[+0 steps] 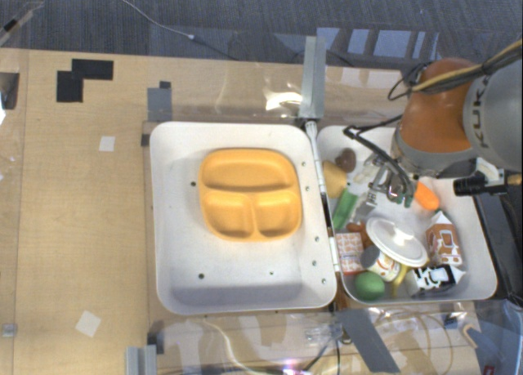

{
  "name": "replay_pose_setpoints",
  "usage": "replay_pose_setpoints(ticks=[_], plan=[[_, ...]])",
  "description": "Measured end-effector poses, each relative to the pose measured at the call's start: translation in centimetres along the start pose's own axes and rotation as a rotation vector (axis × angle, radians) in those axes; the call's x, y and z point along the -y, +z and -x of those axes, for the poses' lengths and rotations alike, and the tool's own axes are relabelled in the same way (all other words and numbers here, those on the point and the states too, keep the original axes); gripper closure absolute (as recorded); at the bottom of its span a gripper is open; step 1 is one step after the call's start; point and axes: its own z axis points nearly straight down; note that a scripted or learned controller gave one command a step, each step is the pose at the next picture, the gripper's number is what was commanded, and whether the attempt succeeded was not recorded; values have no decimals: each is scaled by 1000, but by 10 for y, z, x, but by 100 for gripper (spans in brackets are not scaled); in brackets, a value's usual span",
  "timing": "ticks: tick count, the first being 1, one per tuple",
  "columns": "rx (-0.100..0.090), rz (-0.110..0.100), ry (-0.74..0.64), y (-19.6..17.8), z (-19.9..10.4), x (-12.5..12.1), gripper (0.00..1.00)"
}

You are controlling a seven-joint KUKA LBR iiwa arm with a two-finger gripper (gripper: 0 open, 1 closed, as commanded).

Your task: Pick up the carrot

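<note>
Right bin point(487, 277): carrot point(426, 197) at three o'clock, just beside the gripper point(387, 188); whether the jaws are apart or together cannot be told. Green bottle point(345, 206) at nine o'clock, lime point(369, 285) at seven o'clock. Left bin point(167, 226): yellow divided tray point(249, 192), centre.

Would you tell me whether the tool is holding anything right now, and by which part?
It cannot be told. The tool hangs low over the cluttered right white bin, close beside the small orange carrot, but no grip on anything is visible.
</note>
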Motion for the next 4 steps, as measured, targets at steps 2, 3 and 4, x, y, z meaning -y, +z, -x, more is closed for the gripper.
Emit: replay_pose_setpoints(ticks=[2,3,4], plan=[[5,-2,31,24,57,65,0],[23,2,23,8,62,60,100],[11,0,-314,-112,39,35,100]])
